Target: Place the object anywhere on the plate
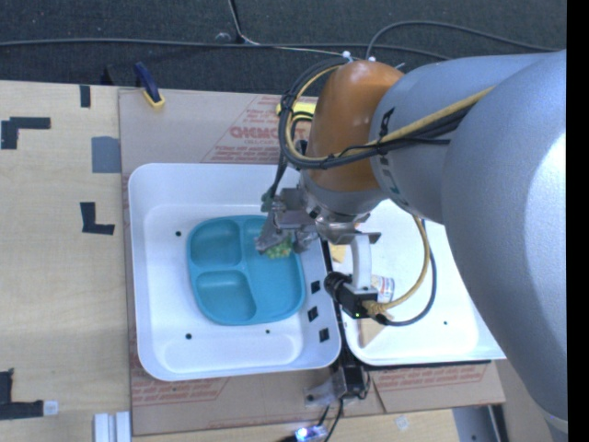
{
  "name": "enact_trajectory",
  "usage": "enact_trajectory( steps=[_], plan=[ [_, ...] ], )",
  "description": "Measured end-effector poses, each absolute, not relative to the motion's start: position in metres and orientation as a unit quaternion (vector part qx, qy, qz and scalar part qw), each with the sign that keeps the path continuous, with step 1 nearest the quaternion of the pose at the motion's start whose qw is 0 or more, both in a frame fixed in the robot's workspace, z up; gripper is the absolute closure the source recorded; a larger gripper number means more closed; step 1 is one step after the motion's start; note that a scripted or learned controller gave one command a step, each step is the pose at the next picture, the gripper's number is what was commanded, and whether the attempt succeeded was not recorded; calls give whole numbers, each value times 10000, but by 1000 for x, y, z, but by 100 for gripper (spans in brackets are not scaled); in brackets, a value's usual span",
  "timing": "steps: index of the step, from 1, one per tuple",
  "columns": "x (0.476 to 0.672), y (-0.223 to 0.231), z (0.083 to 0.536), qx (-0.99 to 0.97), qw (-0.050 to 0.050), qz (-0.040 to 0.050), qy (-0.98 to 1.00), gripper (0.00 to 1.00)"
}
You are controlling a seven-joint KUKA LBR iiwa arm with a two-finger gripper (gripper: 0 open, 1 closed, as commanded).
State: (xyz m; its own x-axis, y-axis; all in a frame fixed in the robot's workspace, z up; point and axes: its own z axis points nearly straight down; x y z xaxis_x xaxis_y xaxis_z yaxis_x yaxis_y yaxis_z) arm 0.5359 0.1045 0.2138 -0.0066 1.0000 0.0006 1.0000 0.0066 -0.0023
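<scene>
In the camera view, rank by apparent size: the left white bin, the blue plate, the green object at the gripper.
1. Left white bin, largest.
2. Blue plate, lying inside that bin.
3. Green object, smallest, at the plate's right edge under the gripper, which partly covers it.
</scene>
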Motion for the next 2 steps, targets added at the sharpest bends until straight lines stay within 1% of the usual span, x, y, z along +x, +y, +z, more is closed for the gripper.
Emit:
enact_trajectory(
  steps=[1, 2],
  plan=[
    [524, 149, 214, -7049, 7, 6, -7093, 100],
    [525, 146, 214, -7061, 3, 9, -7081, 0]
  ],
)
